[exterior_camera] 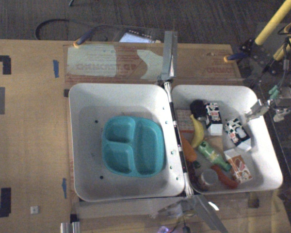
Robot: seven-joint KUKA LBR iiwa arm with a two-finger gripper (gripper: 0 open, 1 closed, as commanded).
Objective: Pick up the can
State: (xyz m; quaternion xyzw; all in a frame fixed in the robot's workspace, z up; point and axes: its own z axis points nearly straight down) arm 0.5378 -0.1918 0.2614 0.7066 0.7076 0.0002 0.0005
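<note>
Your hand (260,108) sits over the right bin's (269,152) far-right rim, holding nothing I can see; can't tell how open it is. The can (208,177) lies near that bin's front edge, beside the green bottle (212,154). You're pre-approach: it needs to come down there.

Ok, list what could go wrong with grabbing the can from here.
1. The can lies at the right bin's near-left corner, crowded by a green bottle and a red item, so the fingers might catch those instead.
2. The gripper sits at the far-right rim, so its path likely crosses the cow-print cartons.
</note>
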